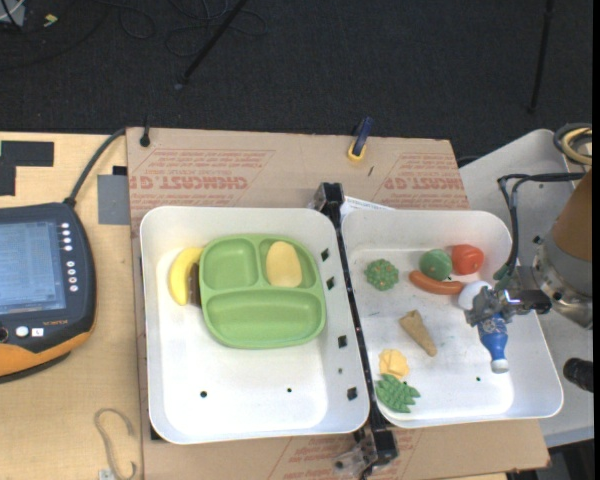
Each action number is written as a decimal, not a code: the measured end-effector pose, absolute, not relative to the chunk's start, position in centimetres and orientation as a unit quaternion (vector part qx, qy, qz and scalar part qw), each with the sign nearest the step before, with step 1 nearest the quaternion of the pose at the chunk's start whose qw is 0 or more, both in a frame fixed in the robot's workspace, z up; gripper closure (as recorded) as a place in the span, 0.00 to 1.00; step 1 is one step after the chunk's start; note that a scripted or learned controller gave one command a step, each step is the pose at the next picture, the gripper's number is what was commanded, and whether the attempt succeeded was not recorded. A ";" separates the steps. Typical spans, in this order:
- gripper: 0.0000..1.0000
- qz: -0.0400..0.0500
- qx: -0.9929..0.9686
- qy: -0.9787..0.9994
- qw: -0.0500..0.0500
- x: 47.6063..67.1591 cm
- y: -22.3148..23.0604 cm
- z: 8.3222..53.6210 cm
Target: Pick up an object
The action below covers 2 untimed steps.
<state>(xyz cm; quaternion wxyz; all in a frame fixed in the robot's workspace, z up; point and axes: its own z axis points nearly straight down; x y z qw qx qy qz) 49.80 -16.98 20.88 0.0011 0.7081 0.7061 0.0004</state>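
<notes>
In the right bin [525, 393] lie a blue bottle [495, 349], a brown cone [418, 331], a green broccoli piece [382, 274], an orange carrot [435, 285], a green and red fruit pair [451, 261], a yellow piece [394, 363] and a green leaf [397, 395]. My gripper [485, 307] hangs low at the bin's right side, just above the blue bottle's upper end. Whether anything sits between its fingers is not clear.
The left bin [180, 398] holds a green divided plate [260, 293] with a yellow item [283, 264] in one compartment, and a banana [183, 274] beside it. A teach pendant [30, 283] lies at far left. A black divider [345, 308] separates the bins.
</notes>
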 end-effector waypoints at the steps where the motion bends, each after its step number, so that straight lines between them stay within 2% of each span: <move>1: 1.00 0.000 0.707 0.707 0.000 49.8 -17.1 22.8; 2: 1.00 0.000 0.705 0.709 -0.002 51.8 -11.4 23.1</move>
